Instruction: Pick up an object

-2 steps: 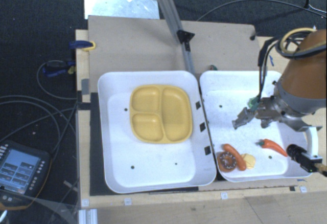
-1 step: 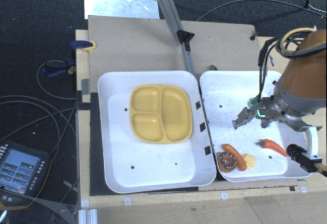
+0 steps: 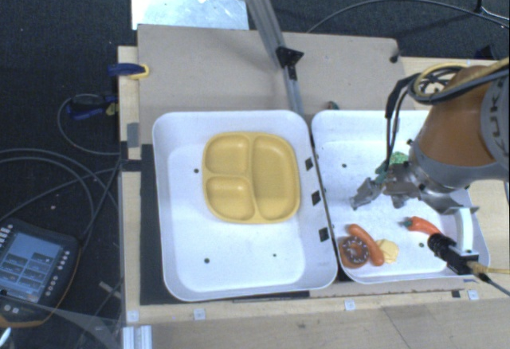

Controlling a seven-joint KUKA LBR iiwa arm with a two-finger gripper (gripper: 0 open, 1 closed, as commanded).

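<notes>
Fingers: the fingers [image 3: 365, 194] sit low over the right bin [image 3: 343, 140], pointing left; they look close together with nothing between them — no grasp to report.
Nearest things: a sausage [image 3: 364, 242], a brown doughnut-like ring [image 3: 351, 252] and a pale yellow piece [image 3: 388, 249] lie bunched near the bin's front edge, apart from the fingers.
Other candidates: an orange carrot-like piece [image 3: 422, 224] lies by the wrist, and something green [image 3: 396, 158] peeks out behind it, mostly hidden.
Left bin: the left bin [image 3: 175, 260] carries a yellow divided plate [image 3: 250, 177], well away from the arm.
Risk 1: the fingers are over bare floor, so closing here would likely catch nothing.
Risk 2: the 3 bunched things touch — a grasp on 1 could shove or drag its neighbours, or pinch against the front wall.
Risk 3: the sausage is round and may roll out of a narrow pinch.
Bench: cables and a clamp [image 3: 127, 69] lie clear of the work.
</notes>
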